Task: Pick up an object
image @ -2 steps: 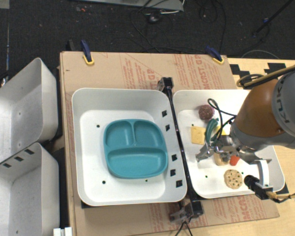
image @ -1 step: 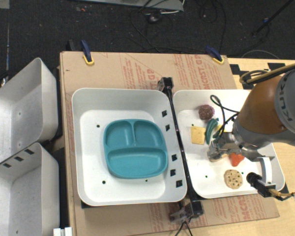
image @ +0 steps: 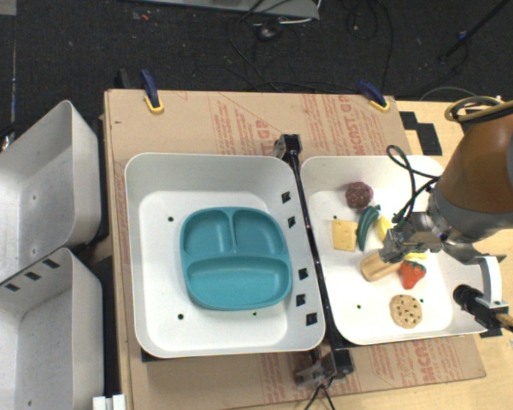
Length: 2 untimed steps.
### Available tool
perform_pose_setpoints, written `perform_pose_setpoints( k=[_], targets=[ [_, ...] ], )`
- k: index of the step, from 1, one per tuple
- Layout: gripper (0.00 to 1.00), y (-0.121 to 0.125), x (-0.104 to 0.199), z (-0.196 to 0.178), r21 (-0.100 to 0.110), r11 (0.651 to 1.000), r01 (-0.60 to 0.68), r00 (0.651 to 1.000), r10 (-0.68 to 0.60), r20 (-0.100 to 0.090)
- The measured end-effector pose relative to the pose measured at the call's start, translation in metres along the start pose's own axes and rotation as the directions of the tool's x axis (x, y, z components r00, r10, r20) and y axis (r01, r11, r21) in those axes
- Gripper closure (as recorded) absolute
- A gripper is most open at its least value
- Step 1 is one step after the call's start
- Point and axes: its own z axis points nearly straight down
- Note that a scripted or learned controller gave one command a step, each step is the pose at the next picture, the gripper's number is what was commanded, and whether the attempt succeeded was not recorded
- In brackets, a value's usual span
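Note:
The right white bin [image: 342,327] holds several toy foods: a dark red ball [image: 358,195], a yellow cheese wedge [image: 344,235], a green pod [image: 369,219], a tan bread piece [image: 376,268], a red strawberry [image: 412,273] and a round cookie [image: 405,311]. My gripper [image: 398,246] reaches in from the right and sits low over the middle of this bin, just above the tan bread piece and beside the strawberry. A yellow piece [image: 420,257] peeks out under the gripper body. The arm hides what lies directly below it.
The left white bin [image: 145,229] holds a teal divided plate [image: 235,258]. A black divider [image: 301,229] runs between the two bins. Two more white bins [image: 34,229] stand off the bench at the far left. Black cables [image: 408,173] hang by the wrist.

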Motion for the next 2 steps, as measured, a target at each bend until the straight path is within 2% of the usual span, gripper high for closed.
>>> perform_pose_setpoints(
  k=[1,2],
  targets=[
    [1.0,0.001,0.0,-0.024,0.001,1.0,0.004,1.0,-0.004,-0.001],
    [1.0,0.016,0.051,-0.034,0.003,1.0,0.011,1.0,-0.011,-0.003]
  ],
)
